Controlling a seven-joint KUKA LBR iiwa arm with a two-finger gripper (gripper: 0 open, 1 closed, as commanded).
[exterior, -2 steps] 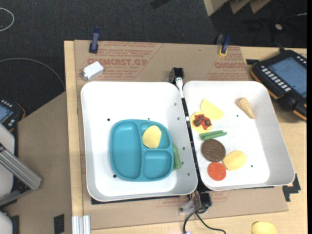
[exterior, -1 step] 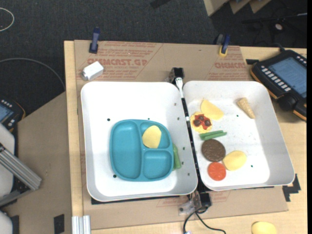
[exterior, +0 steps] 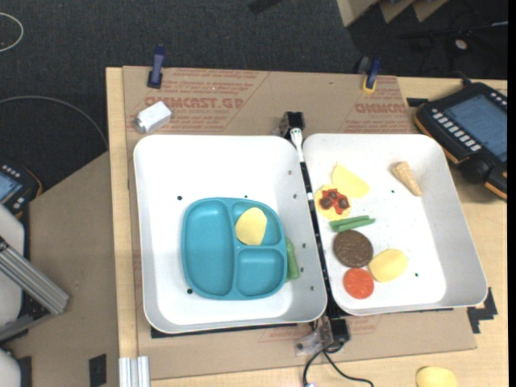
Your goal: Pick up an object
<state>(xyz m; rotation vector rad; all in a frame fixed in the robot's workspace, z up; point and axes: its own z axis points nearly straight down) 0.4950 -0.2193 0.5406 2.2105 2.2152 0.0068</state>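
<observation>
A pale yellow oval piece (exterior: pixel 251 226) lies in the teal sectioned plastic tray (exterior: pixel 211 252) inside the left shallow white bin (exterior: pixel 161 216).

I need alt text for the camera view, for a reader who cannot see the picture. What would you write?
Two shallow white bins sit side by side on a bench: the left bin holds a teal divided plate with a yellow piece in one compartment, and the right bin holds scattered toy foods, among them a brown disc, a red round piece and an ice-cream cone.
</observation>
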